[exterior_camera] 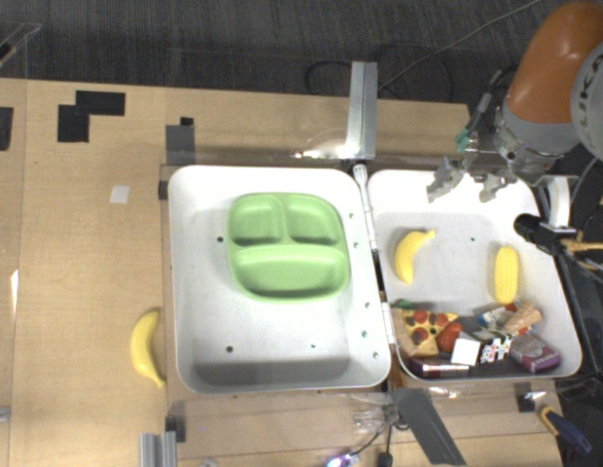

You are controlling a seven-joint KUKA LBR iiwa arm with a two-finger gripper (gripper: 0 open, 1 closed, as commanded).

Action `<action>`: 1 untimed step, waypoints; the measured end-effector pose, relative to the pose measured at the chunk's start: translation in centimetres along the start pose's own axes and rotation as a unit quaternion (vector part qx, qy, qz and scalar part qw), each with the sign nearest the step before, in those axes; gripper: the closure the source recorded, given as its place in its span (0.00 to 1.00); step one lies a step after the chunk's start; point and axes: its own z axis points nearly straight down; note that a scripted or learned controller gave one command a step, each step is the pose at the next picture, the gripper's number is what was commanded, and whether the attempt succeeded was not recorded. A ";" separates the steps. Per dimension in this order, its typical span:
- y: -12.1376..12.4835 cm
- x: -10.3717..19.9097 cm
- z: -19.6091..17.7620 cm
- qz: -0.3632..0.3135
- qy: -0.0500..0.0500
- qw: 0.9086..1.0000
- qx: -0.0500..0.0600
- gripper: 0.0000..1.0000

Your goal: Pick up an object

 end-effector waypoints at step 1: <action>-1.9 1.5 12.3 -0.104 0.000 0.995 -0.001 0.00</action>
